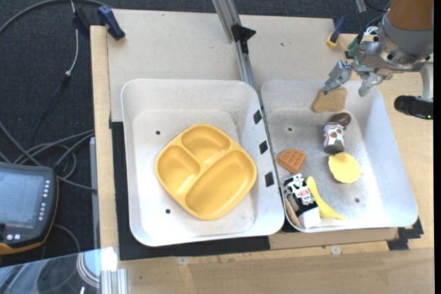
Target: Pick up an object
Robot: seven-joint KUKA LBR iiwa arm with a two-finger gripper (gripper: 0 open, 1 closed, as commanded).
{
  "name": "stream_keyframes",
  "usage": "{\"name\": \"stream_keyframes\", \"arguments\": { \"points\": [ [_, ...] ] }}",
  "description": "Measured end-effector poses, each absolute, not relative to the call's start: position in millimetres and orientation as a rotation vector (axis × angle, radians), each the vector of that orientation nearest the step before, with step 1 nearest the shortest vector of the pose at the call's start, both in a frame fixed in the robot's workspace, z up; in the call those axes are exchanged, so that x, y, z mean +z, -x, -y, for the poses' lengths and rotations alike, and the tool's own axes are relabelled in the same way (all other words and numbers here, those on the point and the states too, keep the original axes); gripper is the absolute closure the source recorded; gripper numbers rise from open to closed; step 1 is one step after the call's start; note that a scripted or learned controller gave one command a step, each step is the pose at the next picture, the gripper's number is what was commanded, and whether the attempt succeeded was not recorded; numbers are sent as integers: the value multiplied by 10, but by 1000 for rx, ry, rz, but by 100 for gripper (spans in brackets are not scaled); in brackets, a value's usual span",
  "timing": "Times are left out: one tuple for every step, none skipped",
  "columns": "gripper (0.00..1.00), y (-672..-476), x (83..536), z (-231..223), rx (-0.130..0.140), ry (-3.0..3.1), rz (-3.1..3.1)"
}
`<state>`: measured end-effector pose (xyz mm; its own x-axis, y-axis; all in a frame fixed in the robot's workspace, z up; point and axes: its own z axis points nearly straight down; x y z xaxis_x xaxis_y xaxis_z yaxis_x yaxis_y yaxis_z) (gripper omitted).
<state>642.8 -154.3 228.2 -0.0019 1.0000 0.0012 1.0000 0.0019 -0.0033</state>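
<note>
Your gripper (353, 82) sits at the upper right of the frame with its fingers spread wide and nothing between them, just above the tan bread slice (329, 101) at the top of the right bin (393, 148). Below lie a can (334, 138), a yellow disc (344, 168) and a waffle (291, 160).

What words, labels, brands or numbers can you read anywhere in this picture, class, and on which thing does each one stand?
None can be read.
Small can: its red and white label is too blurred to read.
Black-and-white carton: a cow-like pattern, no legible text.
Handheld screen beside the bench: display too small to read.
</note>
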Motion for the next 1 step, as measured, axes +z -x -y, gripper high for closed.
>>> {"name": "stream_keyframes", "arguments": {
  "points": [
    [0, -6743, 3465, 1812, -9, 2227, 2233]
  ]
}}
